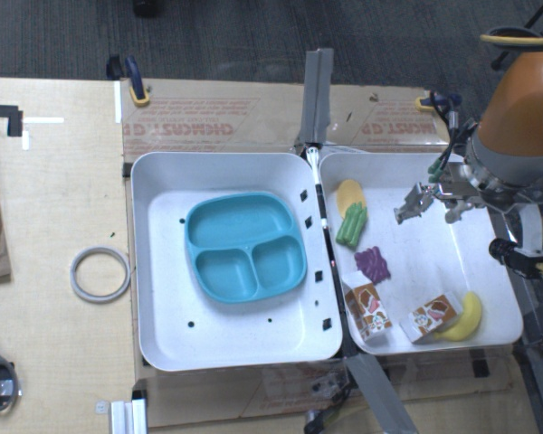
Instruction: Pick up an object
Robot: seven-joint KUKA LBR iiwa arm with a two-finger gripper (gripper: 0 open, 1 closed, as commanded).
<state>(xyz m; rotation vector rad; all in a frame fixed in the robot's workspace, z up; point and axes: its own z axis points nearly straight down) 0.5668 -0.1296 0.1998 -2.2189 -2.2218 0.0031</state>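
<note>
Closest to the camera, a banana (pixel 464 318) and two small cartons (pixel 432 316) crowd the right bin's (pixel 489 242) front edge. Above its back half hangs the gripper (pixel 423 202), fingers apart, clamped on nothing. Tight clusters, like the green vegetable (pixel 351 225) touching the yellow piece (pixel 348 193), could make a descent nudge things aside rather than trap one.

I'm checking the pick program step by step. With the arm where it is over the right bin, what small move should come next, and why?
Probably shift the pincer toward the purple grapes and lower it. It hangs above a bare part of the right bin with nothing between its fingers, and the grapes lie apart from the green vegetable and the cartons, so they look like the closest uncrowded target.
</note>
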